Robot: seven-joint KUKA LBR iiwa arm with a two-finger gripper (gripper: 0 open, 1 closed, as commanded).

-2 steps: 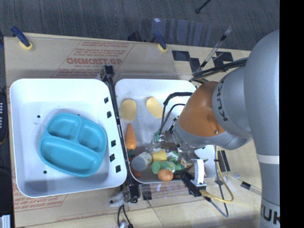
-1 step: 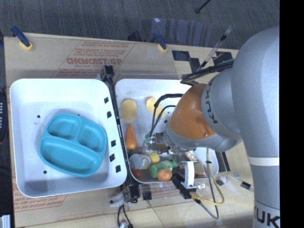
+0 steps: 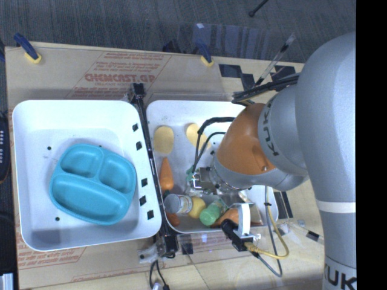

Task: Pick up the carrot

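Camera view: the arm [image 3: 284, 132] reaches low into the right bin [image 3: 181, 109], which holds the loose items, so picking happens there. The carrot [image 3: 166, 174] lies along that bin's left wall, clear of the cluster at the near edge and apparently approachable from above. The gripper [image 3: 213, 192] sits just right of the carrot, among a green object [image 3: 211, 214] and a yellow object [image 3: 163, 139]; its jaw state cannot be determined. The left bin [image 3: 24, 162] carries a blue divided tray [image 3: 92, 182], well apart from the pick.

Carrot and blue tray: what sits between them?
In the camera view, the bins' adjoining white walls and the black clips on them lie between the carrot and the blue tray; no loose item sits there.
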